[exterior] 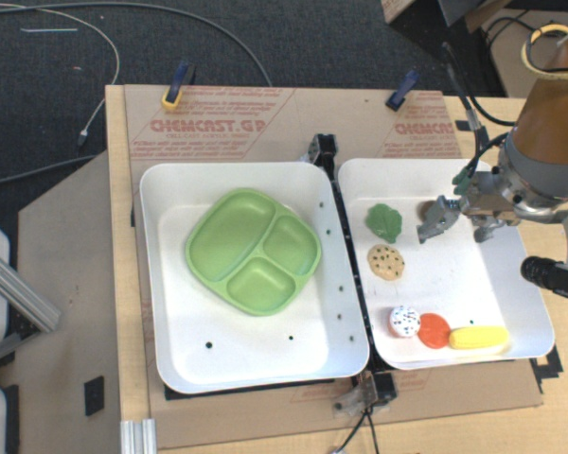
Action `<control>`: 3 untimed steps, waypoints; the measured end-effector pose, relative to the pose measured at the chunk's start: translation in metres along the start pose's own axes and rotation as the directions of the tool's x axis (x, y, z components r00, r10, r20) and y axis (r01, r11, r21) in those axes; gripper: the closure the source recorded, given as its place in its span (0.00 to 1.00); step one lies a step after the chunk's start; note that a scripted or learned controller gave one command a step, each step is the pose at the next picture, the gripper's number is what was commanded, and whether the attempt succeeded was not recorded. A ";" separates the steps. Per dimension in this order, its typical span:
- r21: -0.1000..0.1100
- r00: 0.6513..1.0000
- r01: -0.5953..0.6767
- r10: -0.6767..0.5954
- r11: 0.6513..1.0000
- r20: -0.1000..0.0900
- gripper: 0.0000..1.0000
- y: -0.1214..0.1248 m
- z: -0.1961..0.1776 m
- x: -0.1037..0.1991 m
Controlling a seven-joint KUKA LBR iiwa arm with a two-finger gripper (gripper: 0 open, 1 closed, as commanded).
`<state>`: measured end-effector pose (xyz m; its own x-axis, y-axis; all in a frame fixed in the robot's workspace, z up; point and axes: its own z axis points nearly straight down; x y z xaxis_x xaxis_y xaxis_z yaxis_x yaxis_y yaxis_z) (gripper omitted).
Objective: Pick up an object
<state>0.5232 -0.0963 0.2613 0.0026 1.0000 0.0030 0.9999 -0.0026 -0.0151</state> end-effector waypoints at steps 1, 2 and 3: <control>-0.013 1.000 0.003 -0.003 1.000 0.001 0.00 0.002 -0.006 0.000; -0.007 1.000 0.002 -0.002 1.000 0.000 0.00 0.006 0.056 0.004; -0.008 1.000 0.002 -0.002 1.000 0.000 0.00 0.009 0.118 0.002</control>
<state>0.5309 -0.0937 0.1432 0.0006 1.0000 0.0029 1.0000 -0.0006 -0.0076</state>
